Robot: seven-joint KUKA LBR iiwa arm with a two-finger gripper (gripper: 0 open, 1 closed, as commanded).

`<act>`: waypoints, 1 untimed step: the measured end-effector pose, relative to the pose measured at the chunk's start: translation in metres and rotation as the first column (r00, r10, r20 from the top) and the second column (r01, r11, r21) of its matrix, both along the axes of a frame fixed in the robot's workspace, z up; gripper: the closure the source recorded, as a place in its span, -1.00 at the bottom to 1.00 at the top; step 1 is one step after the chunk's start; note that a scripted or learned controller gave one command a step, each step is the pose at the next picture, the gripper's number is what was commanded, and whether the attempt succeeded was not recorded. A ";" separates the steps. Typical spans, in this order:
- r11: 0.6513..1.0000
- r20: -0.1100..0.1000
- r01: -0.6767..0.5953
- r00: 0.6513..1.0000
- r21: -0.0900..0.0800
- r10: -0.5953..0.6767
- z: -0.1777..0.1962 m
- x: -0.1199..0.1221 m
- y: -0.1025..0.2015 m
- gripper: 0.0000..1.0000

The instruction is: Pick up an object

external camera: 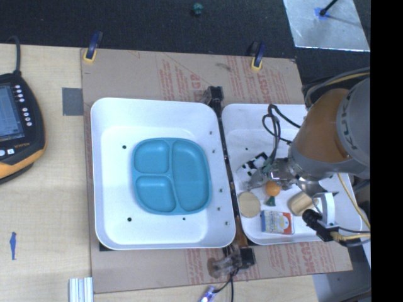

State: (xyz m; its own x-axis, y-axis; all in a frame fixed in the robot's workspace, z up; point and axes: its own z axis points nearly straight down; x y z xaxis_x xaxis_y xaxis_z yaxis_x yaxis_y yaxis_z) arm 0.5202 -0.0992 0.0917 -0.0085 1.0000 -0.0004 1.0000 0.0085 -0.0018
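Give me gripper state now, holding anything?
Gripper: down in the right bin over the small orange ball; open or shut cannot be told, no visible hold.

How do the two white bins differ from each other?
The left bin holds one thing, a blue divided plate lying flat; the right bin holds a scatter of small items, among them a tan disc and a little carton. The arm hangs over the right bin, not the left bin. Both are shallow, white and side by side.
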 end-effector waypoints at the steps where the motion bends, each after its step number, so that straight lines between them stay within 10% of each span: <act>1: 1.000 -0.001 -0.002 1.000 -0.001 0.002 0.010 0.000 -0.001 1.00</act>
State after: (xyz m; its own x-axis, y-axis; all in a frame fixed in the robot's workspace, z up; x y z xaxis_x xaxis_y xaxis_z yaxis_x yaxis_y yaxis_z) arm 0.5204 -0.1007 0.1018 -0.0105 0.9999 -0.0018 0.9999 0.0105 -0.0029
